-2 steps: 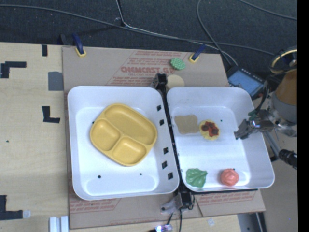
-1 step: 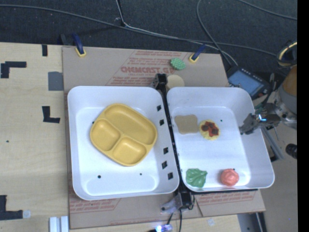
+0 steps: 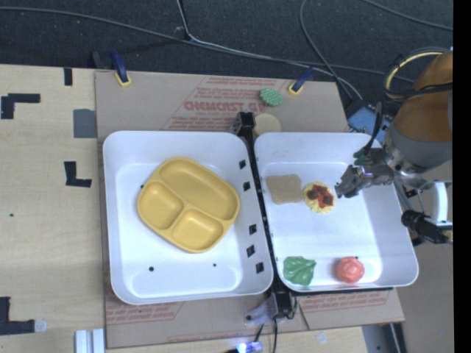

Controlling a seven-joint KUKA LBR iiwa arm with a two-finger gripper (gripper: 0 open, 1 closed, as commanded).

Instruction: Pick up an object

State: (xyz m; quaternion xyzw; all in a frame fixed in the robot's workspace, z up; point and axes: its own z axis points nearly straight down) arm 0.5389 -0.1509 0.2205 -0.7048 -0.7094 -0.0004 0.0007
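Note:
The right bin [image 3: 368, 234] holds a tan flat piece [image 3: 283, 189], a small yellow piece with red topping [image 3: 320, 197], a green leafy piece [image 3: 299, 270] and a red tomato-like piece [image 3: 349, 269]. My gripper [image 3: 347, 186] hangs over the right bin, just right of the yellow and red piece, with its dark tips close to that piece. Nothing is visibly held between them. The arm comes in from the right edge.
A yellow divided plate [image 3: 188, 204] lies in the left bin [image 3: 125, 271]. A green textured object [image 3: 271, 96] and a beige disc [image 3: 266, 121] rest on the cardboard behind the bins. Black clips line the divider between the bins. Cables run across the dark floor at the top.

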